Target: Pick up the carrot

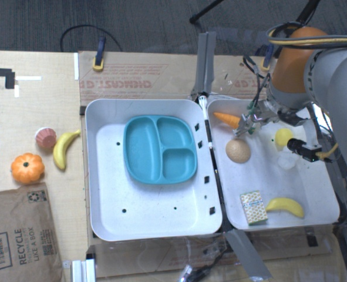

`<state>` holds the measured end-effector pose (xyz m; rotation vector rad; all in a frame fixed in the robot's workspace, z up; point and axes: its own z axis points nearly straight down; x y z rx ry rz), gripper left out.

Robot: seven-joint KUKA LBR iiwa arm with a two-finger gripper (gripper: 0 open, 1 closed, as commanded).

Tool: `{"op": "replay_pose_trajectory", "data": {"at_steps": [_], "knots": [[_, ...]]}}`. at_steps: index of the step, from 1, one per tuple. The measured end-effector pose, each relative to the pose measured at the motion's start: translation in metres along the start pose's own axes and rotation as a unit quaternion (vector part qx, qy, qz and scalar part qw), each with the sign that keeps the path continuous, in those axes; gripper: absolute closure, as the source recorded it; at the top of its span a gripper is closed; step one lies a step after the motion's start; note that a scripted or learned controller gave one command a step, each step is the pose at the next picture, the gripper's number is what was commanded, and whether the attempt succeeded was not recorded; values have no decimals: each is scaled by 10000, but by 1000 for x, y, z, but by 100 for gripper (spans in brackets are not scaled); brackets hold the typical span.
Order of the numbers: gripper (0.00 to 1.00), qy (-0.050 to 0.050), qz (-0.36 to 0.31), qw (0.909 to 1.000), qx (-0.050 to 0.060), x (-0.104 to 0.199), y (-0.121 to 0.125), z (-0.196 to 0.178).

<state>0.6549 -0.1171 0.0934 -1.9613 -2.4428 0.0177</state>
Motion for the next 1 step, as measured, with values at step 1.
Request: {"op": "replay_pose_trajectory", "data": {"at_steps": [1], "knots": [[100, 5, 1058, 9944, -33, 91, -41, -94]]}}
